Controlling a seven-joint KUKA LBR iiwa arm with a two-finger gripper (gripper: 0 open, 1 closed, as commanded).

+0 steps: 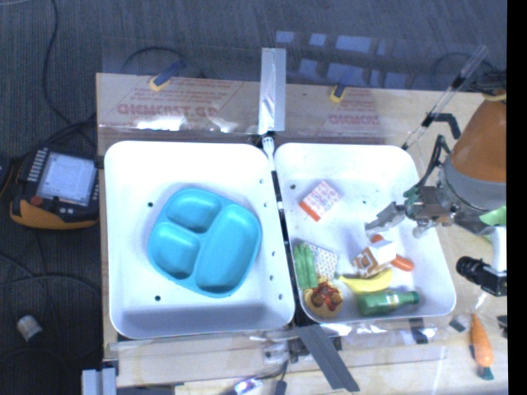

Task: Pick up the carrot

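Right now I am looking at the gripper (405,223), which is hanging up above the banana (368,282). Its two fingers are standing apart, and nothing is sitting between them.

I am taking the carrot (402,262) to be the small orange thing lying just up and to the right of the banana. It is peeking out from beside a little box (375,257) that is touching it, so I am seeing only one short end. It is looking smooth, round and bright orange. It is very small from up here, so I am not sure which way it is pointing.

To do this step well, I am thinking the fingers should be coming down toward the banana's right end, one on each side of the orange bit. They should be staying clear of the box, or they may be grabbing that too. The bottle (387,301) just under the banana is lying close as well, so going slowly is looking wise.
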